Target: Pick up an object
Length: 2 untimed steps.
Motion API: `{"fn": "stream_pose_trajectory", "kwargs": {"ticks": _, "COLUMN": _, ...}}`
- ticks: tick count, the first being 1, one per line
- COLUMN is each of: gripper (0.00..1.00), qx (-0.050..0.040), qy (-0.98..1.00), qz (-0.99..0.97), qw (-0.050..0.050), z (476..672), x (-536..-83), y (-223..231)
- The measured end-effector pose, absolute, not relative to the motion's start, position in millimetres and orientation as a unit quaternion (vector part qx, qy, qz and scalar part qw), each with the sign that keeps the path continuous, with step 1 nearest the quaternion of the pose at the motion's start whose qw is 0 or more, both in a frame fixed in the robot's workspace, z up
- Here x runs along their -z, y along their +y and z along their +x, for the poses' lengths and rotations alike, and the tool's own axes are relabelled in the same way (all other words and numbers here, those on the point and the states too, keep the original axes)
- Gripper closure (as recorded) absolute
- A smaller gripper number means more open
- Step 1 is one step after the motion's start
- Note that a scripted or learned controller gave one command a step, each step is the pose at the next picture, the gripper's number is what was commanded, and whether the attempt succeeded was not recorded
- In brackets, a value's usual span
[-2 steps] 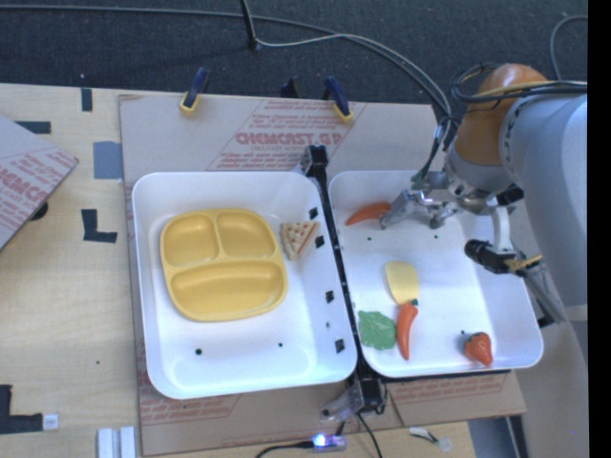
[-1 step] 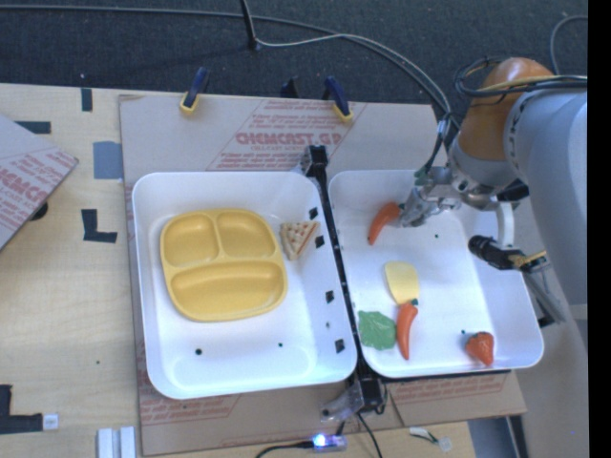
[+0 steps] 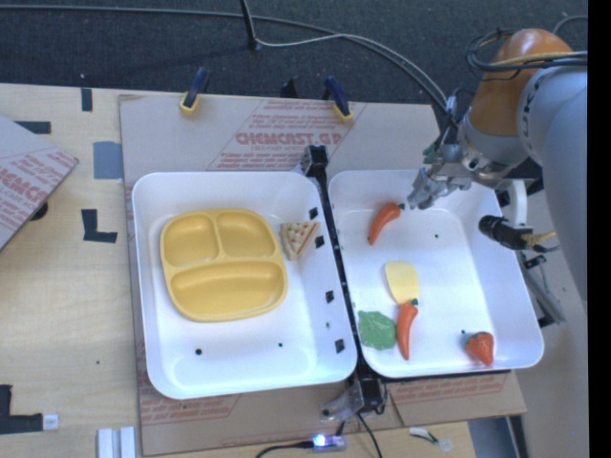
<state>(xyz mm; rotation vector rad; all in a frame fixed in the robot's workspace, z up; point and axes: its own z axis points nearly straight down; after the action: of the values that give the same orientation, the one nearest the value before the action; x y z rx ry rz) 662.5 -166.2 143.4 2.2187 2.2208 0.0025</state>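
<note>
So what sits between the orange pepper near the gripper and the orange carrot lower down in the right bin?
In the camera view, a flat yellow piece lies between the orange pepper and orange carrot.

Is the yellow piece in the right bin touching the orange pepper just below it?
Touching. The camera view shows the yellow piece with its lower edge meeting the top of the orange pepper, with no white bin floor between them.

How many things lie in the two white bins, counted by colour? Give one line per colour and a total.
Orange-red: 3, upper pepper, lower pepper, corner piece
Yellow: 2, divided tray, flat piece
Green: 1, leafy piece
Tan: 1, waffle-like wedge
Total: 7
</note>
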Motion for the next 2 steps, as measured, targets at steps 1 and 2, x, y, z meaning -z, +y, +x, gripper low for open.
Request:
{"fn": "stream_pose_trajectory", "kwargs": {"ticks": 1, "gripper": 1.0, "qx": -0.0015, "qy": 0.707, "qz": 0.707, "qw": 0.002, "z": 659.6, "x": -203.6, "y": -159.9}}
{"fn": "stream_pose_trajectory", "kwargs": {"ticks": 2, "gripper": 1.0, "qx": 0.0, "qy": 0.707, "qz": 0.707, "qw": 0.0, "z": 659.7, "x": -205.5, "y": -159.7}}
